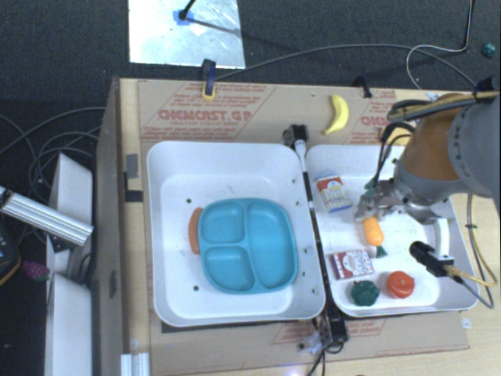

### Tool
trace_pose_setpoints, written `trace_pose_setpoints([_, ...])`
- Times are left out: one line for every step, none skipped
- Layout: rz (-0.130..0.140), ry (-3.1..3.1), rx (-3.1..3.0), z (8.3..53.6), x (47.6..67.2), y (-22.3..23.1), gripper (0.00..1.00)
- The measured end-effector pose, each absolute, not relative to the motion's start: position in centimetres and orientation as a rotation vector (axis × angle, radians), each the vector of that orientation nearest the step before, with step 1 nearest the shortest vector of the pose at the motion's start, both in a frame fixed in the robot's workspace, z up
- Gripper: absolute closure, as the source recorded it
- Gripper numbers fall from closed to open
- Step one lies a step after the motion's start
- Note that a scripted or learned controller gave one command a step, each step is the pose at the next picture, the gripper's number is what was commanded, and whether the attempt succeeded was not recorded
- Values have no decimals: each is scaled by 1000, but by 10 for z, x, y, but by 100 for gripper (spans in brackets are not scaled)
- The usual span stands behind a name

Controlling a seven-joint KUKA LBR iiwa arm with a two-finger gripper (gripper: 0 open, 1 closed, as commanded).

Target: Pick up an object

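— Cardboard lines the counter [235,108], and two white bins sit on it side by side: the left bin [168,210] holds a blue divided plate [246,245], while the right bin [454,292] carries the small stuff. Where does the robot's hand sit?

— The hand [374,207] hangs over the middle of the right bin, with the grey arm [462,159] coming in from three o'clock. Whether it is spread or pressed together cannot be told; the tips blur into the bin floor, and nothing shows pinched there.

— Which piece is nearest?

— The orange carrot [373,231]. It lies just beside the hand, at about six o'clock from it. Its long axis appears to run from eleven o'clock to five o'clock, green end lowest.

— So the move turns on that axis?

— Likely. A short drop toward six o'clock, closing across the carrot's narrow width, looks the best bet. The white carton [333,192] sits at nine to ten o'clock from the hand, and the red box [352,264] lies farther off at six to seven.
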State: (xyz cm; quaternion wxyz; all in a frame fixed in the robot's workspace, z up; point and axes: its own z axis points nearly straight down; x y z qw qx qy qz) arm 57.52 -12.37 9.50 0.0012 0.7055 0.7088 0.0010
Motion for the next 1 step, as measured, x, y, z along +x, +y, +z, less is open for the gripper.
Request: trace_pose_setpoints([8,2225,2212,186,605,-61,100])
